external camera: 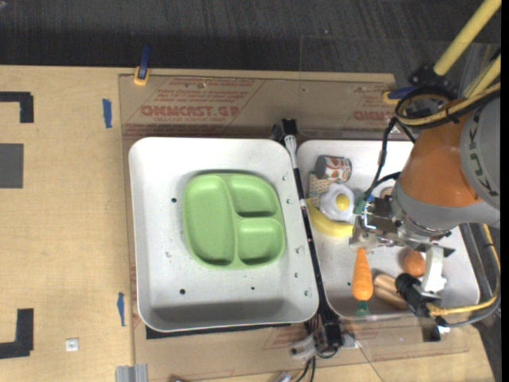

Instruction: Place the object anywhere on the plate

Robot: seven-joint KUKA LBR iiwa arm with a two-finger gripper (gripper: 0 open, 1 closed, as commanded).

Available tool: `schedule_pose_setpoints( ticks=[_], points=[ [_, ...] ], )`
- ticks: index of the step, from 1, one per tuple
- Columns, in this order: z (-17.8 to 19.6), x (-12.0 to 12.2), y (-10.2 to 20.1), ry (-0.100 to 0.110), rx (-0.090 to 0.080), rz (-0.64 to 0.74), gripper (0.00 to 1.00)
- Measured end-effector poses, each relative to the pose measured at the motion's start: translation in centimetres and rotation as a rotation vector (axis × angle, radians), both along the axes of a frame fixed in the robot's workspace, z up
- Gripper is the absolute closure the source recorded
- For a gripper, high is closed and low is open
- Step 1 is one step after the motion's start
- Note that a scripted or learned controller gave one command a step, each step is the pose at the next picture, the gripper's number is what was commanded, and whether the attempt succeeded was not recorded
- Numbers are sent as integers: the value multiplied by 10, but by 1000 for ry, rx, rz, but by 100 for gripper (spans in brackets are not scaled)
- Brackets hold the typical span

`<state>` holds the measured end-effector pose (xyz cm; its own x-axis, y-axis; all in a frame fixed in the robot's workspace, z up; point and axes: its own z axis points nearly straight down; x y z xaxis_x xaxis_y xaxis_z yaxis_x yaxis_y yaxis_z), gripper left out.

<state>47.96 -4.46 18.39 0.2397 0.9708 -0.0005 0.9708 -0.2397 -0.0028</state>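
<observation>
I'm looking down on the gripper [374, 228] over the right bin [469, 289], hanging off the grey wrist under the orange band of the arm [441, 177]. From this angle I cannot tell how the gripper is set, and I see nothing clamped in it.

Just below it lies a toy carrot [363, 275], orange and tapered, with a small green tip pointing toward the near wall of the bin. It lies nearly upright in my view, touching or just beside a brown bread-like roll [387, 289] that lies on its right. Behind that, partly under the wrist, I see a rounded orange-brown piece [413, 262], too hidden to name.

To the gripper's left sits a yellow banana [330, 224], curved along the bin's left wall, with a white fried egg [340, 200] with a yellow yolk at its upper end. Above those lies a small can [332, 167] with a red and white label, on its side.

Across the divide, in the left bin [151, 237], the green plate [234, 218] sits in the middle, with one long compartment and two smaller ones. Both bins sit on a cardboard sheet [238, 102].
</observation>
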Motion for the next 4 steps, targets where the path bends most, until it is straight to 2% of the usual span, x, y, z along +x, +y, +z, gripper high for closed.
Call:
schedule_pose_setpoints(
  ticks=[1, 2, 3, 4],
  points=[
    [122, 44, 64, -5, 2, -169, 100],
    [160, 85, 134, -3, 1, -85, 100],
    [105, 118, 160, 8, -4, -264, 100],
    [106, 118, 160, 5, -3, -263, 0]
  ],
)
